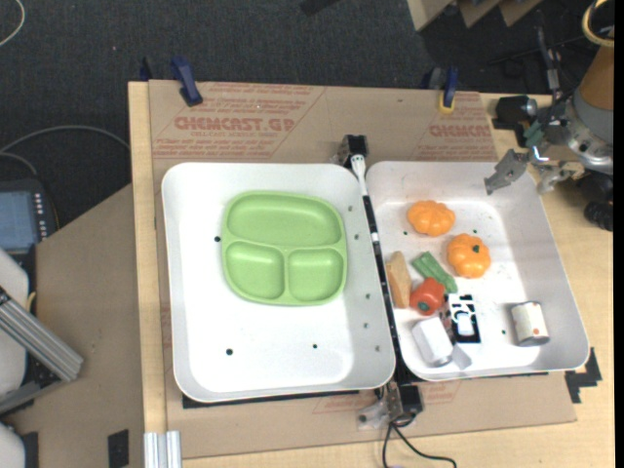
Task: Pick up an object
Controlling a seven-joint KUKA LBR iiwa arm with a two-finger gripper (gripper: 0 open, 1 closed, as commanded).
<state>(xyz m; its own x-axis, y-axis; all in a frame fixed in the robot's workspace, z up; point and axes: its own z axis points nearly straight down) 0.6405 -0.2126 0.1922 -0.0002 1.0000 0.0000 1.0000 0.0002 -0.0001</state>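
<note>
1. The gripper [509,172] hovers over the right bin's [546,252] far corner, with nothing between its fingers; how far they are open I cannot tell.
2. 2 orange pumpkins [431,217] lie in that bin, apart from the gripper.
3. The left bin [195,261] bears a green tray [285,248].

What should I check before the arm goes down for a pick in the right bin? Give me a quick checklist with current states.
1. Objects present in the right bin: ok, two orange pumpkins, a red tomato, a silver can.
2. Gripper carrying nothing: ok.
3. Gripper over the bin: ok, at its far right corner.
4. Finger opening: cannot tell.
5. An isolated target: ok, the can lies apart from the rest.
6. Green tray out of the way: ok, in the left bin.
</note>
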